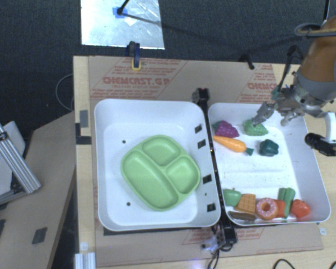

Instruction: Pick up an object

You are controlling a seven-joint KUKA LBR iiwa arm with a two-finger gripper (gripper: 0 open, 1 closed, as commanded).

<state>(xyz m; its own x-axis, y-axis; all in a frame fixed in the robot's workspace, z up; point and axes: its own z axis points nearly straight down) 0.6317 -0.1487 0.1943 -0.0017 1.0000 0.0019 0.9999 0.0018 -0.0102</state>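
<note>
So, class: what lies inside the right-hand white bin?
The right bin holds purple grapes, a carrot, two green pieces near the gripper, and a front row including a donut. Anything beneath that pile is covered.

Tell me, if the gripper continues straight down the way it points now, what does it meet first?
Most likely the light green toy vegetable in the right bin: the gripper hangs just above it. Depth is unclear from one view, so it could slip past it.

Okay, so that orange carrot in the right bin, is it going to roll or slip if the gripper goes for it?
The carrot looks like smooth, rigid toy plastic, so probably light and somewhat slippery. Its rounded, tapered shape could roll or pivot if pushed sideways. The purple grapes lie close beside it and might get nudged.
</note>
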